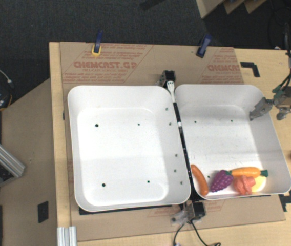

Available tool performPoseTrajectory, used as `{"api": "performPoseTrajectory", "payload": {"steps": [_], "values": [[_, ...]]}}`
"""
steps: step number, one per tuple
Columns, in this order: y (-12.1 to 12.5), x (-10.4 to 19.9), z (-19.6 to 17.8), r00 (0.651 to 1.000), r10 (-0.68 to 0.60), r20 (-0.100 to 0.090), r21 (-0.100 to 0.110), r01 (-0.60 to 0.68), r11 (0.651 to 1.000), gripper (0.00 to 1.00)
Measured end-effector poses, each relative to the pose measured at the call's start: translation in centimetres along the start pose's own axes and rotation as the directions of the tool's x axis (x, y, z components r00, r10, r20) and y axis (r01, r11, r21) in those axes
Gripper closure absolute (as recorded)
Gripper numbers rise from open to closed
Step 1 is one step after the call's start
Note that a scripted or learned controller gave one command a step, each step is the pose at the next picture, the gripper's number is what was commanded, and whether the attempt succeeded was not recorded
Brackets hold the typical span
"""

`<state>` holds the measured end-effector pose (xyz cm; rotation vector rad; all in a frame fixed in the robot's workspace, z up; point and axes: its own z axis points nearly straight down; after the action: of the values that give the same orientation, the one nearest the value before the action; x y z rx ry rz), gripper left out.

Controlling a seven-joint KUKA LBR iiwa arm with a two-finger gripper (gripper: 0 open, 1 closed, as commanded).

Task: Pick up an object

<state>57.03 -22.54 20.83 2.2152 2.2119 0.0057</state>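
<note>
Camera view: gripper point(264, 108) at the right edge of the frame, over the right bin's point(222, 104) upper right rim.
Its jaws stand apart, gripping nothing. Toy foods lie well apart from it along that bin's lower wall: sausage point(199, 179), purple grapes point(221, 180), carrot point(248, 171), a red piece point(242, 184). Left bin point(120, 104) sits beside it.

Two white bins point(122, 99) (side by side), one sausage point(199, 180), one grape bunch point(221, 180), one carrot point(248, 171).
</note>
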Motion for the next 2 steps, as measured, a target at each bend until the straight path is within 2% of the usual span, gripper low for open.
{"api": "performPoseTrajectory", "payload": {"steps": [1,2], "values": [[-5.0,-0.2,-21.0,1.000,-0.001,0.004,-0.010,0.001,1.000,0.00],[-8.9,-0.1,-33.8,1.000,-0.001,0.003,-0.008,0.001,1.000,0.00]]}}
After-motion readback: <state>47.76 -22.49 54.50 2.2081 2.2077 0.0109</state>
